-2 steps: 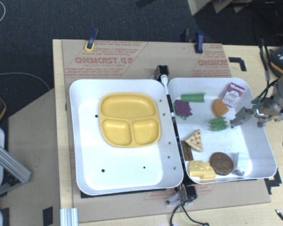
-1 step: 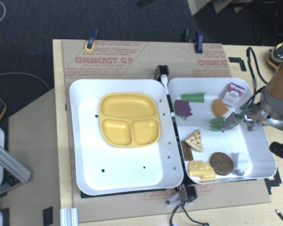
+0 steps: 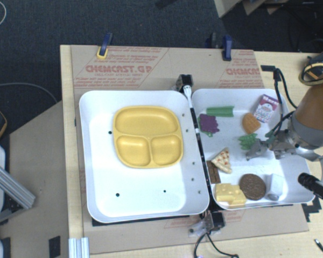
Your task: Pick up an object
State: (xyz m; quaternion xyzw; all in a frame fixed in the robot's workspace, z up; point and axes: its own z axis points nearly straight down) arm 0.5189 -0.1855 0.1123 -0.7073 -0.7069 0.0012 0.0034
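Note:
My gripper (image 3: pixel 262 147) hangs low over the right side of the right bin (image 3: pixel 234 97), reaching in from the right below the orange band of the arm (image 3: pixel 315 112). Its tip is just right of a green leafy toy (image 3: pixel 247 140) and close to it; whether they touch is unclear. Around it lie an orange piece (image 3: pixel 251 123), a pink and white carton (image 3: pixel 266 108), a pizza slice (image 3: pixel 222 160) and a brown cookie (image 3: pixel 252 186). Nothing shows as held.
The right bin also has a green bar (image 3: pixel 219 111), purple grapes (image 3: pixel 208 123), a yellow cheese block (image 3: pixel 230 194), a brown bar (image 3: pixel 213 172) and a white cup (image 3: pixel 276 186). A yellow divided plate (image 3: pixel 148 135) lies in the left bin (image 3: pixel 97 160).

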